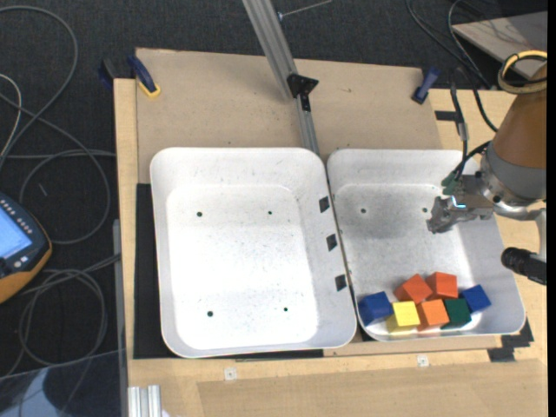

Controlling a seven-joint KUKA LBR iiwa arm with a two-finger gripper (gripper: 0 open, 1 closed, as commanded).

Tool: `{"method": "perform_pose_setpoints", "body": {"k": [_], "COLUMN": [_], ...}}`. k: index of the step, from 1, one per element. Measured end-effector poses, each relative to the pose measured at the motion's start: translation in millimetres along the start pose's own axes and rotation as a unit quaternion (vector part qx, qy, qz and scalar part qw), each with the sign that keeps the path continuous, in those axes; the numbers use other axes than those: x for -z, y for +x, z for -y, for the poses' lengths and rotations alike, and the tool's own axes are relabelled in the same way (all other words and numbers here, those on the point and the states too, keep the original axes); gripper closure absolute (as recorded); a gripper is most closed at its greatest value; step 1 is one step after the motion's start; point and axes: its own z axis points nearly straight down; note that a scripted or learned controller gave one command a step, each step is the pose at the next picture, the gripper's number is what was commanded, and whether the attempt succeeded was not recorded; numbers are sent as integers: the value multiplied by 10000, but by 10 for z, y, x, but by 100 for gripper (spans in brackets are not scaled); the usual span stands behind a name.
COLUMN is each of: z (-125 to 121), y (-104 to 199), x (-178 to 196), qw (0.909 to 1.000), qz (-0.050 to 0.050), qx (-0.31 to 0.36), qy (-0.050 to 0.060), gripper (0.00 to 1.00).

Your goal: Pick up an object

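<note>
Several small blocks lie clustered in the front corner of the right bin (382,181): a blue block (374,306), a yellow block (406,314), orange blocks (416,287), a red-orange block (446,283), a green block (457,310) and another blue block (476,298). My gripper (441,216) hangs over the right side of the right bin, above and behind the cluster, with no block between its fingers. The arm's grey wrist and orange band rise to its right.
The left bin (174,172) sits beside the right one on a wooden bench. A slanted metal rail (278,50) crosses the back above the gap between the bins. Blue clamps (144,75) sit at the bench's far corners. Cables lie on the floor to the left.
</note>
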Motion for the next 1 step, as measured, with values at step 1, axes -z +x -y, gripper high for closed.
{"method": "perform_pose_setpoints", "body": {"k": [1], "z": [4], "y": [477], "x": [-1], "qw": [10000], "qz": [-5], "qx": [29], "qy": [-14], "gripper": [100]}}
